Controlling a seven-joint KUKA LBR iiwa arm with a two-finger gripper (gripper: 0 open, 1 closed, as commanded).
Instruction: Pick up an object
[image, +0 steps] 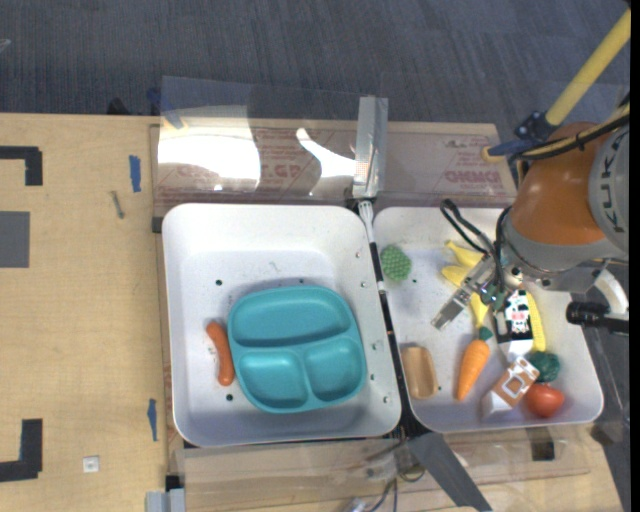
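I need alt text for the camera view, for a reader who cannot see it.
A grey robot arm's gripper hangs over the right bin among toy foods, including a carrot and a tomato. The left bin holds a teal divided plate beside a sausage.

The grey KUKA arm with its orange band (560, 205) reaches in from the right, wrist angled down-left, its two-finger metal gripper (455, 305) hanging low, fingers parted.

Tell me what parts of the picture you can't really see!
- Banana: partly hidden under the arm in the camera view.
- Gripper: too dark and small to make out clearly above the right bin.
- Small toys near the tomato: too tiny and jumbled to name.
- Sausage: pressed beside the teal tray, its far side hidden.
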